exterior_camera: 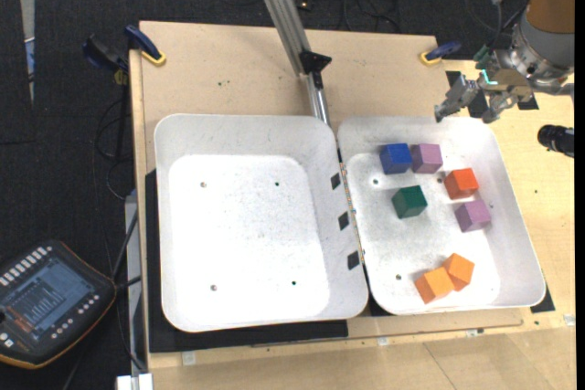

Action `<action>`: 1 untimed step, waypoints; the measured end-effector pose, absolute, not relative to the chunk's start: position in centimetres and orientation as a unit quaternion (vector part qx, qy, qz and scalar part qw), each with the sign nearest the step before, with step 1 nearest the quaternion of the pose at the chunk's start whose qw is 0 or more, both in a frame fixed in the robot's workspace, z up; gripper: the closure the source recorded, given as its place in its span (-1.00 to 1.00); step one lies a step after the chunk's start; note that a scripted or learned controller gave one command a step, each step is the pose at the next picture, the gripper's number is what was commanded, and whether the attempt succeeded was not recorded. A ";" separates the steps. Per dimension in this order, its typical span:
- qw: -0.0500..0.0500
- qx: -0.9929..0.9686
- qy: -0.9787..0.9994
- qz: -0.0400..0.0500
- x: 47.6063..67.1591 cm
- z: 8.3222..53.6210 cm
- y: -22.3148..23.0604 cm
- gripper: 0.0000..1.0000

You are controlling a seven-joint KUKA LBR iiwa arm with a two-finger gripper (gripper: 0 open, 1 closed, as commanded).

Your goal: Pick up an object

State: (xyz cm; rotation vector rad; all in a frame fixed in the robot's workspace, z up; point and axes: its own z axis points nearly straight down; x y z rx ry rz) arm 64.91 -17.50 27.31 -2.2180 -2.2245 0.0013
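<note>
Tan surface, two white bins. Claw seen spread, nothing pinched, above right bin rim; blocks untouched. Pick not yet begun.

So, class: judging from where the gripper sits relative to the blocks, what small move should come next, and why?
Probably shift the gripper toward the camera and down over the blue block or the purple block touching it. The gripper hangs over the far rim of the right bin, and all the blocks lie nearer the camera.
</note>
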 end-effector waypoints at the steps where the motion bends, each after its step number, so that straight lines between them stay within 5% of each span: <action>1: 0.000 -0.706 -0.708 0.001 64.9 27.3 -17.5 -1.00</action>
